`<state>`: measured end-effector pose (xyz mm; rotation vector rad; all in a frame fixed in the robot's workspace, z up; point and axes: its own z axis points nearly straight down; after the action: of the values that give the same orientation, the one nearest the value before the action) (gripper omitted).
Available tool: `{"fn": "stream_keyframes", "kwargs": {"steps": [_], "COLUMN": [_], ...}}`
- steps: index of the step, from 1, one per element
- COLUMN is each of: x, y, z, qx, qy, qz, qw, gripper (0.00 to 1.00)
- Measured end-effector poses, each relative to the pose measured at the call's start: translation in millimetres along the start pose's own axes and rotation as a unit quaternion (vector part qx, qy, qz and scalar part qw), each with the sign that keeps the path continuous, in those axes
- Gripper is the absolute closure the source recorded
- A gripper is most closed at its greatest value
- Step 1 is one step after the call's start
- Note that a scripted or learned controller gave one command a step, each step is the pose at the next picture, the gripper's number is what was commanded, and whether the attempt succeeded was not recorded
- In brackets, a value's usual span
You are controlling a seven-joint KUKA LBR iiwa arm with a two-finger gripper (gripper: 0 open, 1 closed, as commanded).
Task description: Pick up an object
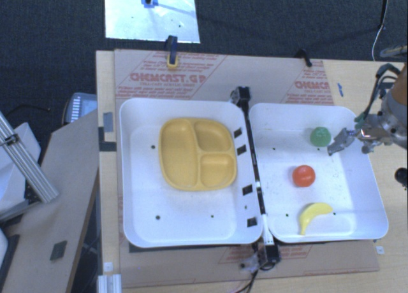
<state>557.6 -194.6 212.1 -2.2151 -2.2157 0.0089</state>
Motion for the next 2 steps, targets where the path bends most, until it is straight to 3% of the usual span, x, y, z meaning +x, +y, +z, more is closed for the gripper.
{"fn": "stream_keyframes", "kwargs": {"steps": [1, 2], "x": [0.5, -2.4], "y": [2.8, 7.2], "z": [-6.5, 54.4], "qx": [-0.006, -0.005], "qy": [-0.001, -0.001], "qz": [-0.002, -0.001], "qw": [1.0000, 1.0000], "gripper": [0.00, 0.00]}}
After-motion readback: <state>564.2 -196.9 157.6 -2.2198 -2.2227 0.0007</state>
